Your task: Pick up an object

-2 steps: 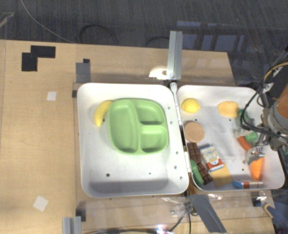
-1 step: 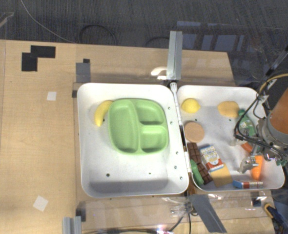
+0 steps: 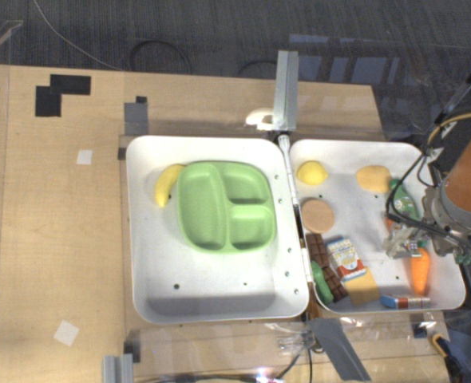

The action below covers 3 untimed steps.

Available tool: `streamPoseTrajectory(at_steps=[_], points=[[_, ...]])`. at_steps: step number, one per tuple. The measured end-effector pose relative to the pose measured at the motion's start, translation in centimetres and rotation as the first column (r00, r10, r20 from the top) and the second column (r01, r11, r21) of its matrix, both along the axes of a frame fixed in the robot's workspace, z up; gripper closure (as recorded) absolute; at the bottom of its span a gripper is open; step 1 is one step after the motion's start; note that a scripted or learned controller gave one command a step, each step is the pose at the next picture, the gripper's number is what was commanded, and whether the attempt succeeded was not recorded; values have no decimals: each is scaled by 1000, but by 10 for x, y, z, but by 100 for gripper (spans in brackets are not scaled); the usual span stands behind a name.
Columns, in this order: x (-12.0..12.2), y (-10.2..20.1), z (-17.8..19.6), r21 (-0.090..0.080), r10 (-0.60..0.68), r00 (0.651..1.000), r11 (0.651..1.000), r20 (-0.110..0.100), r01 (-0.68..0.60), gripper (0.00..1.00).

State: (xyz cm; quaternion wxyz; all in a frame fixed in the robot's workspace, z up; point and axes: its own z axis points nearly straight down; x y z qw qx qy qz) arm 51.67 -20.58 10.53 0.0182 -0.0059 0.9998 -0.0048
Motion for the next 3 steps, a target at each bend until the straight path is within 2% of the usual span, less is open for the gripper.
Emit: streamPoseTrajectory(at_steps=[1, 2, 3], points=[[50, 1, 132, 1, 254, 967, 967, -21, -254, 100], [-17, 0, 19, 8, 502, 864, 865, -33, -502, 100], [-16, 0, 20, 5, 503, 864, 864, -31, -503, 0]])
